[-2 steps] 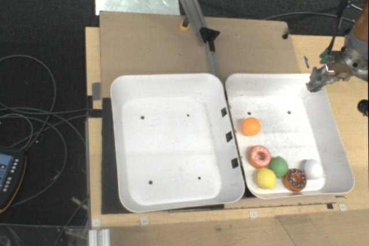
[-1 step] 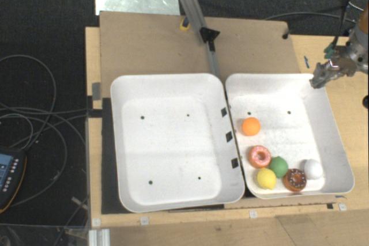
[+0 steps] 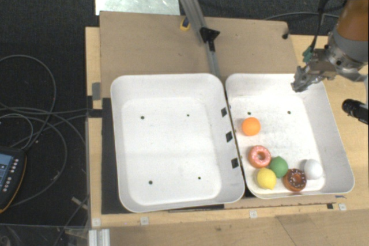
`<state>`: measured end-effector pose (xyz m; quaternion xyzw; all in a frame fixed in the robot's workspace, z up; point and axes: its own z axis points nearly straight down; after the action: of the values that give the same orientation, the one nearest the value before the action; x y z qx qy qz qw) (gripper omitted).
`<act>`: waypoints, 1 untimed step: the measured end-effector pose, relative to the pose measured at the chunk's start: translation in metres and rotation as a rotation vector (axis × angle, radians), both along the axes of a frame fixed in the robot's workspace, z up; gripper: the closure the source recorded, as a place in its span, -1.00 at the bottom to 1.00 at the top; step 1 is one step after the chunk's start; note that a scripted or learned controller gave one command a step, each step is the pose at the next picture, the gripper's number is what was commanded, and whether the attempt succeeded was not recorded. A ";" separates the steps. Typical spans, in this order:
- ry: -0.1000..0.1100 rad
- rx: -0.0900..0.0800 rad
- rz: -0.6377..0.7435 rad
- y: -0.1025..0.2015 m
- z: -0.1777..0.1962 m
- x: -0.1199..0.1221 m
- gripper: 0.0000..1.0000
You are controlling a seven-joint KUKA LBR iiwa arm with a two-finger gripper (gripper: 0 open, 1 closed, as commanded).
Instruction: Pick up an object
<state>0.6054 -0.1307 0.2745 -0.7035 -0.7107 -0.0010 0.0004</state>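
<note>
Near corner: I'm seeing a yellow lemon (image 3: 266,178), green ball (image 3: 280,166), chocolate donut (image 3: 295,180) and white ball (image 3: 313,169) crowding together in the right bin (image 3: 323,106).
Just behind: a pink donut (image 3: 259,155) is touching the green ball.
Best target: I'm favouring the orange ball (image 3: 251,126), standing apart; probably light, smooth, apt to roll; grip across its middle.
Far edge: the gripper (image 3: 301,83) is hovering over the bin's back rim; jaws' opening I cannot tell.

Right bin (image 3: 323,118): orange ball (image 3: 251,126) alone mid-left. Near-edge cluster: pink-iced donut (image 3: 259,155), green ball (image 3: 279,166), yellow lemon (image 3: 266,178), chocolate donut (image 3: 295,180), white ball (image 3: 313,169), packed close together.
</note>
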 end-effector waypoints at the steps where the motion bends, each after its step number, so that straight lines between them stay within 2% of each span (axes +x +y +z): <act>1: 0.001 0.001 0.001 0.057 -0.002 -0.024 1.00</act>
<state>0.5818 -0.0734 0.2720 -0.7032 -0.7110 -0.0007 0.0011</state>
